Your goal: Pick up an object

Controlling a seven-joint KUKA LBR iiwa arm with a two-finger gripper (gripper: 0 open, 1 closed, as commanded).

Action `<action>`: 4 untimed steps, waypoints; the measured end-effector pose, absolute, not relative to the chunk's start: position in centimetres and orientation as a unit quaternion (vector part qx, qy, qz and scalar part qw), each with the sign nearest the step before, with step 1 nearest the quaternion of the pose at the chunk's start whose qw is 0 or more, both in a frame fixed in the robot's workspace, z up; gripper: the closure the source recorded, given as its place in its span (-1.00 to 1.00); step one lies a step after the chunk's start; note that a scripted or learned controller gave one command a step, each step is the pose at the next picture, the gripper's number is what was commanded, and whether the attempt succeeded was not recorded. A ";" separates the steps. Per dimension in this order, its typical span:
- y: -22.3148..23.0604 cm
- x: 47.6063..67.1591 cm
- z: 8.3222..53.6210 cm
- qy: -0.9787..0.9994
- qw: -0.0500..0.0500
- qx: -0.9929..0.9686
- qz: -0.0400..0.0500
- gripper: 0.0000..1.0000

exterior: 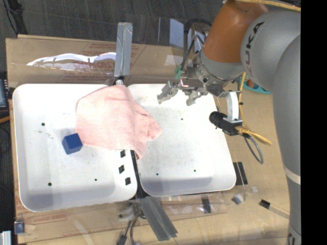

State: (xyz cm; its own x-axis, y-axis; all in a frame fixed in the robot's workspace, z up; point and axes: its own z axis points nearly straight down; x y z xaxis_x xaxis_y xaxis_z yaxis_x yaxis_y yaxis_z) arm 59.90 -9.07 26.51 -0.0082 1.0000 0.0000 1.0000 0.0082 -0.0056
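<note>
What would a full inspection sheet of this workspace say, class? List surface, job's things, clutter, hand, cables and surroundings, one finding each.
Surface: two shallow white plastic bins, left bin and right bin, side by side on a brown cardboard-covered bench.
Job's things: crumpled pink cloth towel draped over the divider, mostly in the left bin; small blue cube in the left bin, beside the towel.
Clutter: nothing seen inside the bins besides these.
Hand: two-finger metal hand above the right bin's far edge, fingers spread, holding nothing.
Cables: yellow cable looping beside the wrist.
Surroundings: grey upright bracket behind the bins; dark floor beyond.
</note>
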 end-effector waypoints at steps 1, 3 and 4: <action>-10.9 59.8 15.9 -0.772 0.002 -0.635 0.002 -1.00; -13.0 60.6 9.4 -0.841 0.002 -0.542 0.001 -1.00; -10.0 63.8 9.4 -0.947 -0.002 -0.322 0.000 -1.00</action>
